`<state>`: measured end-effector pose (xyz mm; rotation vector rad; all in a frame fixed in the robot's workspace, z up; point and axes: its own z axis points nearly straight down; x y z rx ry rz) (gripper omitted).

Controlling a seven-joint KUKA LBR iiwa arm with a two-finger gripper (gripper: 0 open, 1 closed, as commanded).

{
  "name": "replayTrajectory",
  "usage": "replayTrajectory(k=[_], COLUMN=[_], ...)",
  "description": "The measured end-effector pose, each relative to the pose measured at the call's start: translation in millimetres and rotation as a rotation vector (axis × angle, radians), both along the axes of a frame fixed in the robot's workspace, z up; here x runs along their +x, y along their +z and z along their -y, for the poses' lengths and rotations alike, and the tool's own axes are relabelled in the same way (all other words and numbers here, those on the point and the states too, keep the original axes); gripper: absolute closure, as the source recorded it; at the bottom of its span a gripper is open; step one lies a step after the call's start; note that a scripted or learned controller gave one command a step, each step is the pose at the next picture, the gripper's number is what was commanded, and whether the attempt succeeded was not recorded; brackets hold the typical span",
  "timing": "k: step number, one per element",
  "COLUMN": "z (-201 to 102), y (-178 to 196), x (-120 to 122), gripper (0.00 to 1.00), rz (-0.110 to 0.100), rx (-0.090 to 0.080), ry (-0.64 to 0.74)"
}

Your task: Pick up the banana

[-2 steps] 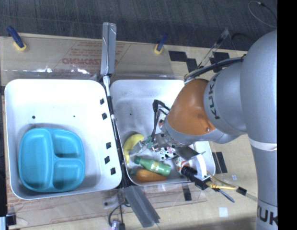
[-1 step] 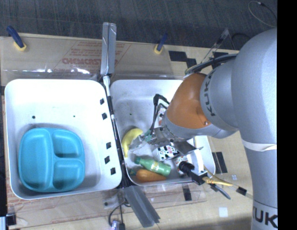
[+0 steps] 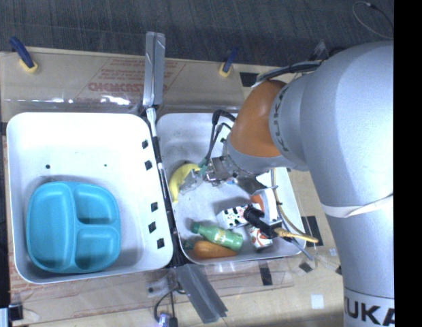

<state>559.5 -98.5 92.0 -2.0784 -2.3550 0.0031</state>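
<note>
Banana [image 3: 181, 180] lying in right bin [image 3: 190, 125], against its left wall, upper half. Gripper [image 3: 209, 172] low over bin, just right of banana, touching or nearly so; open or closed, cannot tell. Green bottle [image 3: 220, 235] and carrot [image 3: 212, 250] near front wall. Blue divided tray [image 3: 73, 227] in left bin [image 3: 75, 125].

banana [image 3: 179, 178]: yellow, curved, lying flat in right bin [image 3: 171, 131] near its left wall, about mid-height of bin. Long axis runs roughly top-right to bottom-left. Upper end paler/greenish, partly hidden under gripper [image 3: 209, 172] hardware. Lower end rests on bin floor.
</note>
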Motion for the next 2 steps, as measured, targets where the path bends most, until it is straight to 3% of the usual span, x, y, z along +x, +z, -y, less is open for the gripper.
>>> replayTrajectory(k=[1,2], z=[5,-15], y=[0,100], x=[55,-45], gripper=[0.00,0.00], rz=[0.000,-0.001], rx=[0.002,0.002], ry=[-0.018,0.103])
